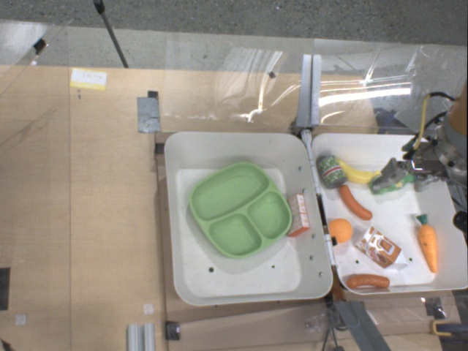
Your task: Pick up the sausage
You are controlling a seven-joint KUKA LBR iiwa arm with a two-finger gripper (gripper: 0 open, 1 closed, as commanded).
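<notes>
Two sausage-like pieces lie in the right bin point(439, 210). One orange-red sausage point(355, 202) lies on a slant near the bin's left side, just below a yellow banana point(360, 173). A second reddish sausage point(368, 281) lies flat along the bin's front edge. My gripper point(390, 175) reaches in from the right and hovers at the banana's right end, above and to the right of the upper sausage. A small green object point(385, 187) sits right under the gripper's tip. I cannot make out whether it is held.
The right bin also holds a green-and-red can point(330, 171), an orange point(340, 230), a brown packet point(379, 247) and a carrot point(428, 246). In the left bin point(183, 284) are a green divided plate point(239, 209) and a red-and-white packet point(297, 214).
</notes>
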